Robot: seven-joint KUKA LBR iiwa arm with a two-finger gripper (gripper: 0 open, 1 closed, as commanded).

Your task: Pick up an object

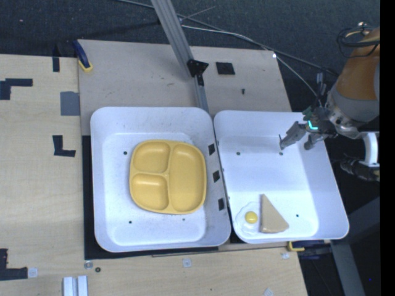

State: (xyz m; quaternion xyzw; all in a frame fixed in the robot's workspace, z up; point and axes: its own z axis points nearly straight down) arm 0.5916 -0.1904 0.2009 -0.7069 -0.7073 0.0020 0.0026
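In the right bin point(308, 177), near its front left corner, lie a tan wedge-shaped piece point(271, 216) and a small white fried-egg toy with a yellow yolk point(249, 217), touching side by side. My gripper point(295, 143) hovers over the bin's far right part, well away from both. It is open, with its two dark fingers spread and nothing between them. A yellow divided plate point(168, 176) rests in the middle of the left bin point(111, 165).
A slanted metal pole point(176, 29) runs from the top of the view to the gap between the bins. Cables trail across the dark floor at the top right. A blue and yellow clamp point(82, 56) sits at the bench's far left corner.
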